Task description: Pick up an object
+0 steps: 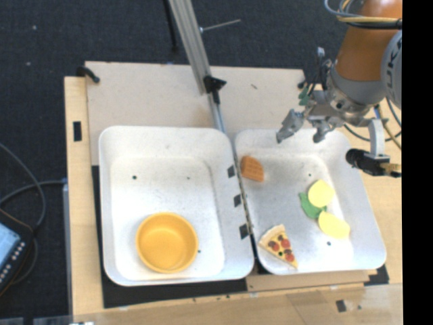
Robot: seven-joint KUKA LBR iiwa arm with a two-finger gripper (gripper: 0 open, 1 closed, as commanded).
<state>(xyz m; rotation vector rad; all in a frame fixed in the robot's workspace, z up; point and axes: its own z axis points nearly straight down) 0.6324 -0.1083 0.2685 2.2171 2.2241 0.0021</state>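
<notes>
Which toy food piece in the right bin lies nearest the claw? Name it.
The orange-brown bread piece, by the right bin's left wall. It lies closest below the open claw; the pizza slice and the yellow-green pieces sit farther toward the front.

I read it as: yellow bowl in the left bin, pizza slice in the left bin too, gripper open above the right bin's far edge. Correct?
One thing is off. The camera view shows the pizza slice in the right bin, at its near left corner. The yellow bowl is in the left bin, and the gripper hangs open above the right bin's far edge.
</notes>
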